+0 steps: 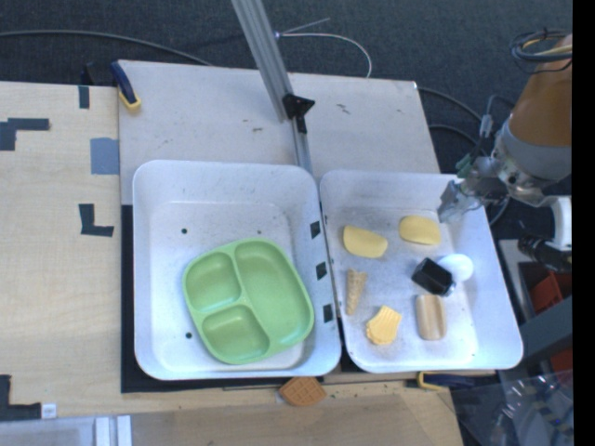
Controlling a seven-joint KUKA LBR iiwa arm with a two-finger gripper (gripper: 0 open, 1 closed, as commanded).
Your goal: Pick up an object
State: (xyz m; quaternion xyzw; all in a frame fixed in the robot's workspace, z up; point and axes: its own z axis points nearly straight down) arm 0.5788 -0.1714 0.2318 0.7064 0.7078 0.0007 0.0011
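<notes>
Gripper [457, 200] over right bin [493, 342] rim, approach step; jaw state I cannot tell; next I descend onto yellow piece [420, 229].

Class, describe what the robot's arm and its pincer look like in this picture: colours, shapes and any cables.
The arm is a rounded body with a broad orange band above a grey wrist section. Thin cables loop near its top and dark ones trail beside the wrist. The pincer is a small grey metal piece at the arm's end, above the right white bin's upper rim; its finer detail is too blurred to make out.
</notes>
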